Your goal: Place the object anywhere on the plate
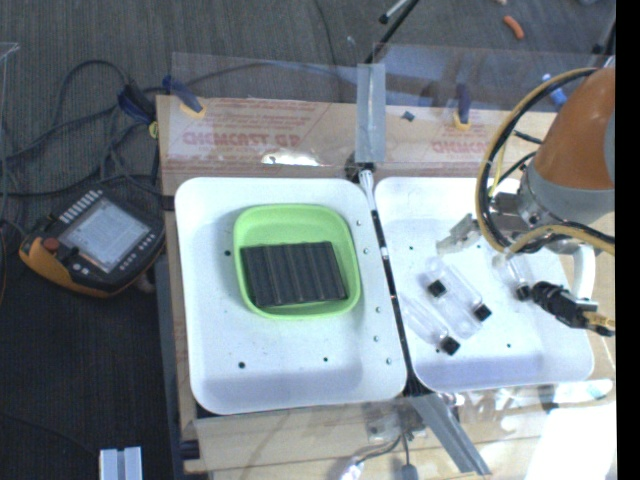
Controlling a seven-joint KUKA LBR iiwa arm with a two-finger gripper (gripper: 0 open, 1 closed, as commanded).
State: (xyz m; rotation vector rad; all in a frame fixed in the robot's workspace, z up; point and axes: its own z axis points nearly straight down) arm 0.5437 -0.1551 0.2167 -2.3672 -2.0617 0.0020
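Left bin [215, 363]: a shallow white bin on the left side of the bench.
Plate [295, 221]: a light green plate with round corners. It sits in the left bin, a bit above the middle.
Object [294, 274]: a dark grey flat thing with ridges running up and down. It lies flat on the plate, towards the near edge, and no part of it hangs over the rim.
Right bin [520, 363]: a second white bin, just beside the first one, with a thin metal strip [368, 118] running back from between them.
Arm [580, 148]: grey with an orange band. It comes in from the right, over the right bin.
Cables [500, 168]: yellow and black loops hang around the arm.
Gripper [455, 308]: clear, with small black bits on it. It is over the middle of the right bin, well apart from the plate and the object.
Gripper state: I cannot tell how far open it is, because it is see-through against the white bin.
Cardboard [260, 133]: a brown sheet with red letters, behind the bins.
Control box [95, 240]: an orange and grey box with a screen. It lies on the dark floor, left of the bench, with black wires by it.
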